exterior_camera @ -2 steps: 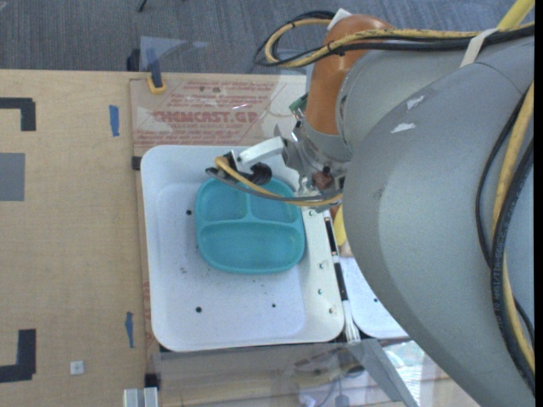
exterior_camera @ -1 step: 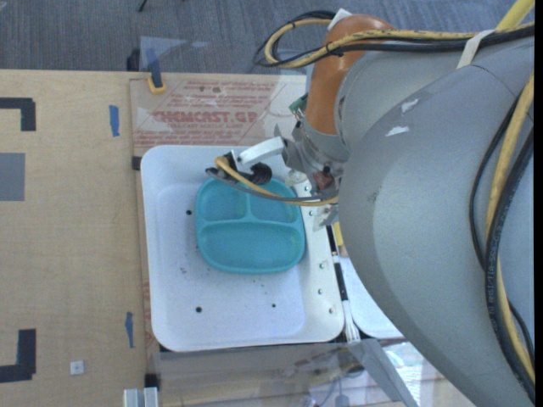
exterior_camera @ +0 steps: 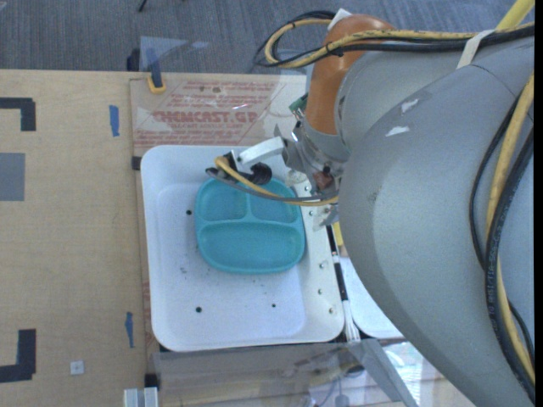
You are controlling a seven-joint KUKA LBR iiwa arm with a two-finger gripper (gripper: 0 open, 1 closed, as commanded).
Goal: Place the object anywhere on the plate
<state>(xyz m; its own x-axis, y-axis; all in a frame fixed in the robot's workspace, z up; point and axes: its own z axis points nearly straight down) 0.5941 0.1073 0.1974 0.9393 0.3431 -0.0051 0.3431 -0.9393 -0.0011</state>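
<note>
A teal divided plate point(exterior_camera: 250, 227) with three compartments lies in the left white bin point(exterior_camera: 229, 320), toward its far right part. My gripper point(exterior_camera: 312, 179) hangs just past the plate's far right corner, close over the bin's right wall. The big grey arm with its orange band comes in from the right and covers much of the gripper. The plate's compartments look bare.
The arm's bulk covers most of the right bin point(exterior_camera: 373, 320). A brown cardboard sheet point(exterior_camera: 212, 113) lies behind the left bin. The wooden bench top point(exterior_camera: 68, 227) stretches to the left. The near half of the left bin shows a few small dark specks.
</note>
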